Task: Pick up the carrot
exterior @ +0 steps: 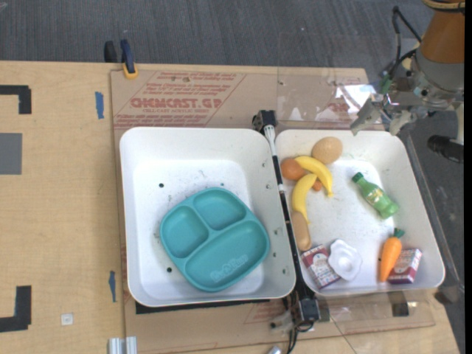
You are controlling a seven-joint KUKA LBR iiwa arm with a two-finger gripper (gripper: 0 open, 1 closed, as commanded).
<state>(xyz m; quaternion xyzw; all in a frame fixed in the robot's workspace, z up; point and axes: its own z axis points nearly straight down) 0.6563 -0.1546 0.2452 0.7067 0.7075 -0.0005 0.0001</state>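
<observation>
The carrot is lying near the right bin's front right rim, touching a small carton, one of two there. The tool is hanging above the bin's far right corner; its opening cannot be told.

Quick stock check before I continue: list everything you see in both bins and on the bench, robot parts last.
carrot: 1, orange, right bin, near right corner
banana: 1, yellow, right bin, left side
egg: 1, tan, right bin, far side
bottle: 1, green, right bin
small cartons: 2, red-white, right bin near edge
white cup: 1, beside left carton
divided plate: 1, teal, left bin
bins: 2, white
arm: grey, orange band
gripper: above right bin's far edge
</observation>
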